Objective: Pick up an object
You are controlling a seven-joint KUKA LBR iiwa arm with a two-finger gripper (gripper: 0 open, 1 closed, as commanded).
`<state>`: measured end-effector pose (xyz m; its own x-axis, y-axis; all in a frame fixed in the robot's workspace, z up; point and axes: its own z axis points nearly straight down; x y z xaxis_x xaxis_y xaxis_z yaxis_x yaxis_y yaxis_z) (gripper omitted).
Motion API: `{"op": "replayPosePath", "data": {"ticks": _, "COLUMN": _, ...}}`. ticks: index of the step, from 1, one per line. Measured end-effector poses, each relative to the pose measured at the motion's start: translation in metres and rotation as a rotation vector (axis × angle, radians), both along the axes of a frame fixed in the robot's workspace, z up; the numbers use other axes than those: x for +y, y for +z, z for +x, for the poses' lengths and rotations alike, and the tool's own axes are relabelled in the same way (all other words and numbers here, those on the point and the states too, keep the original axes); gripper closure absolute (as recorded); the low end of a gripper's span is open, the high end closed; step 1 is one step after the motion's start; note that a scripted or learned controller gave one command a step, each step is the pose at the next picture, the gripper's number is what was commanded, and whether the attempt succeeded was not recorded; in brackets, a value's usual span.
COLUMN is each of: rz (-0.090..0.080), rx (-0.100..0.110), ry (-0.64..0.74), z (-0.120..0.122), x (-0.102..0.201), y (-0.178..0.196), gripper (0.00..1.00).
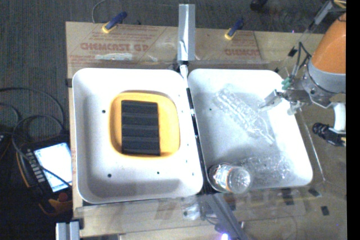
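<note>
Gripper [277, 99] is seen at the right bin's [209, 137] 2 o'clock rim, finger state can't be told tbh. Clear plastic bottle [243, 113] is lying at its 8 o'clock, apart. Yellow sponge [144, 125] is parked in the left bin [90, 137].

Arm [329, 56] cut off by right edge w/ only orange band and wrist showing, gripper [275, 99] too small and blurred to read its fingers, clear plastic item [243, 114] in right bin [292, 137] hard to outline, bottle [232, 178] at front corner blurry.
</note>
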<state>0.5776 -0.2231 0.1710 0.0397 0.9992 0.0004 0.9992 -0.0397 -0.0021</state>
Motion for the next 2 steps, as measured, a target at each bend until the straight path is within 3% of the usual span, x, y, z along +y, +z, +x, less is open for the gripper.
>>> {"op": "replayPosePath", "data": {"ticks": 1, "rz": 0.001, "rx": -0.003, "ry": 0.145, "z": -0.009, "x": 0.021, "y": -0.077, "gripper": 0.0}}
{"op": "replayPosePath", "data": {"ticks": 2, "rz": -0.004, "rx": -0.013, "ry": 0.193, "z": 0.033, "x": 0.016, "y": -0.08, "gripper": 0.0}}
